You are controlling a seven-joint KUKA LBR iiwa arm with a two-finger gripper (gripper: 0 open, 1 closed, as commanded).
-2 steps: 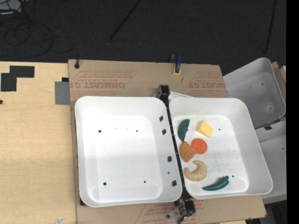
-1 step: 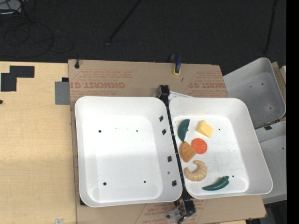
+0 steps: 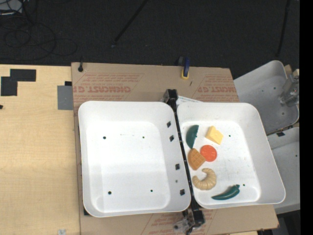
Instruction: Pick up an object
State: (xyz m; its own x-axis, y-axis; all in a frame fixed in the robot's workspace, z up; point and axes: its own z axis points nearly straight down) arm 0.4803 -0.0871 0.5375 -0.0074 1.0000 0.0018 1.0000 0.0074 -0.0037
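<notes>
On the worktop (image 3: 34, 155), two shallow white bins sit side by side on a cardboard sheet (image 3: 146, 84), joined along a black clip strip. Going left to right: the left bin (image 3: 93, 114) has only small dark dots on its floor, while the right bin (image 3: 264, 131) holds all the toy food. Near its left wall a dark green pepper (image 3: 191, 135) lies upright, and below it a waffle-like orange piece (image 3: 196, 159) touches a red-orange disc (image 3: 209, 153). A yellow cheese block (image 3: 214, 135) sits just above the disc, apart from it. Lower down lies a tan croissant (image 3: 205, 179), and near the bin's front wall a second, longer green pepper (image 3: 226, 193) lies at a slant.

At the far right edge, part of the grey arm's hardware (image 3: 289, 89) stands over a grey plate (image 3: 264, 89), well apart from the bins. The tool itself I cannot make out, so I cannot tell how it stands, and nothing is seen held.

By my judgement the pick has not yet begun: the arm is parked clear. The next move calls for choosing one piece. The cheese block or the lower pepper looks easiest, each lying apart from its neighbours. The arm must then come over the right bin and descend squarely on the chosen piece.
</notes>
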